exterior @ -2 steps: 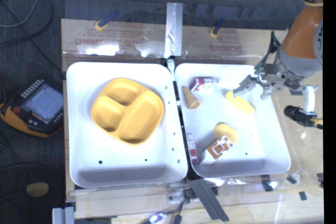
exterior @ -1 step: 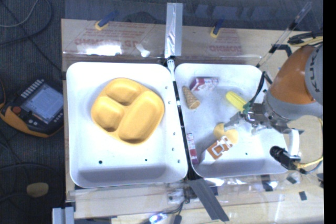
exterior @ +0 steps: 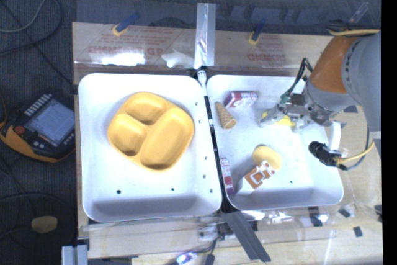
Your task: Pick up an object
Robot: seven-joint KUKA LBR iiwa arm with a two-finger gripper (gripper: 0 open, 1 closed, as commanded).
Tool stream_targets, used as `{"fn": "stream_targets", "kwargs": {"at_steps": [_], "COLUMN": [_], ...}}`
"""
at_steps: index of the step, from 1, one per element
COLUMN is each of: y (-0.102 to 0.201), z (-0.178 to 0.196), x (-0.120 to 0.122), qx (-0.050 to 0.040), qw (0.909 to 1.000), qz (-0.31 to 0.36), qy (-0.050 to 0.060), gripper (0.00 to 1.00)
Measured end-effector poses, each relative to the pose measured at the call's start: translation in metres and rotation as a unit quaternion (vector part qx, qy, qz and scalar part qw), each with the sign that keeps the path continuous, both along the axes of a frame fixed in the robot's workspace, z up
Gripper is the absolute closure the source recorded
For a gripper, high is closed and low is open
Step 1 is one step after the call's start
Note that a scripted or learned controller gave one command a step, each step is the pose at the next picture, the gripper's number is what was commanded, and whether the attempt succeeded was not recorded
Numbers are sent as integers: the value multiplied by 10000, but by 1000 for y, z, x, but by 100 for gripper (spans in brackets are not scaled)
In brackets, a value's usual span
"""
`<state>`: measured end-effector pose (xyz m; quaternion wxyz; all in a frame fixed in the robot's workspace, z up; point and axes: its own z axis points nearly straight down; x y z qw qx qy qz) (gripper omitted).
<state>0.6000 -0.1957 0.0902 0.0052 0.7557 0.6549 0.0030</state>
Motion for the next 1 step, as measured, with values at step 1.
{"fn": "stream_targets", "kwargs": {"at_steps": [1], "y": [51], "z": [1], "x": [-58], "qx": [1], "qw": [9998], "qz": [216], "qy": [4], "gripper": [0]}}
